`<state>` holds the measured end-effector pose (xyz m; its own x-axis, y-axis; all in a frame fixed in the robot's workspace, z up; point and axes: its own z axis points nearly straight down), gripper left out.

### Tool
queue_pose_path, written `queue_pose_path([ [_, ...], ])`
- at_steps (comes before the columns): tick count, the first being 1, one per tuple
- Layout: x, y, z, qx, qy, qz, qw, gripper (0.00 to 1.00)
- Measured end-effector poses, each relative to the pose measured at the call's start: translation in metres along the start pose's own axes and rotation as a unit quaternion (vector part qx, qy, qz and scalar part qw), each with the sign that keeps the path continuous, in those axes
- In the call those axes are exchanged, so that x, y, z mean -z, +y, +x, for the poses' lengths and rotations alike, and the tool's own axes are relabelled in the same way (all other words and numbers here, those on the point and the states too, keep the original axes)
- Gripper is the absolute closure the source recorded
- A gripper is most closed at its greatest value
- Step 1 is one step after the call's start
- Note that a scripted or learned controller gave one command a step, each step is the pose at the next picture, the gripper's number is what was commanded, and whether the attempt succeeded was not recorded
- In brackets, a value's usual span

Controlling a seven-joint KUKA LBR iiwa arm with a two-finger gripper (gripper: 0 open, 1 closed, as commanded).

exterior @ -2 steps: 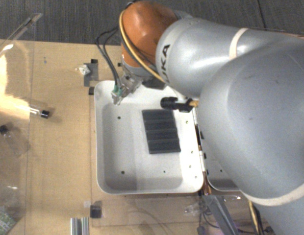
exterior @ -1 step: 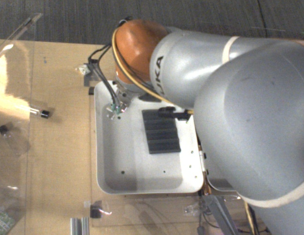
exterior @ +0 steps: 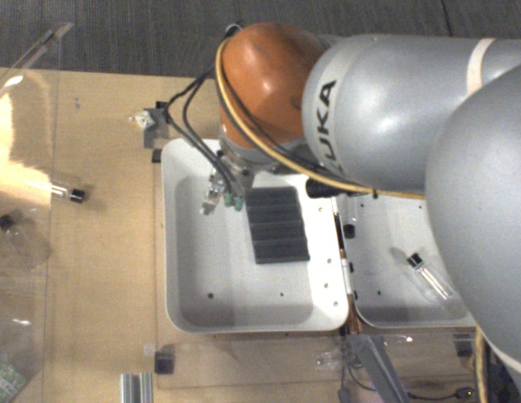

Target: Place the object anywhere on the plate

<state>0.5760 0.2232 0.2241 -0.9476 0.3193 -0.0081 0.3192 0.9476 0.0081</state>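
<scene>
The object, what looks like a small clear tube with a dark cap (exterior: 422, 274), lies on its side on the floor of the right bin (exterior: 386, 309), slanting toward that bin's near right corner. It is the one loose thing in that bin.

The plate (exterior: 277, 223), a dark ribbed rectangle, lies flat in the left bin (exterior: 244, 309), toward its far right part and close to the wall shared with the other bin. It is the one thing lying in the left bin. The tube and the plate are well apart, with the two bin walls between them.

The claw (exterior: 220, 193) hangs over the far left part of the left bin, just beside the plate's far left corner. Its tip is small and partly covered by the arm (exterior: 395, 116); I cannot tell whether it is apart or together, and nothing is seen held in it.

On the table (exterior: 101, 292), near its left edge, lies one more capped tube (exterior: 67, 193), and one small dark block (exterior: 164, 361) sits by the near left corner of the left bin. There are two bins.
</scene>
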Motion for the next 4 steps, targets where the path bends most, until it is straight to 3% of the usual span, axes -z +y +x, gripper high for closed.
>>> queue_pose_path([
  [1,0.069,0.021,-0.042,0.351,0.0,0.0,0.9365,1.0],
  [2,-0.005,0.039,-0.08,0.217,0.002,0.001,0.9762,1.0],
  [3,-0.049,0.01,-0.095,0.153,0.002,0.001,0.9881,1.0],
  [4,-0.042,0.01,-0.091,0.36,0.001,0.0,0.9329,1.0],
])
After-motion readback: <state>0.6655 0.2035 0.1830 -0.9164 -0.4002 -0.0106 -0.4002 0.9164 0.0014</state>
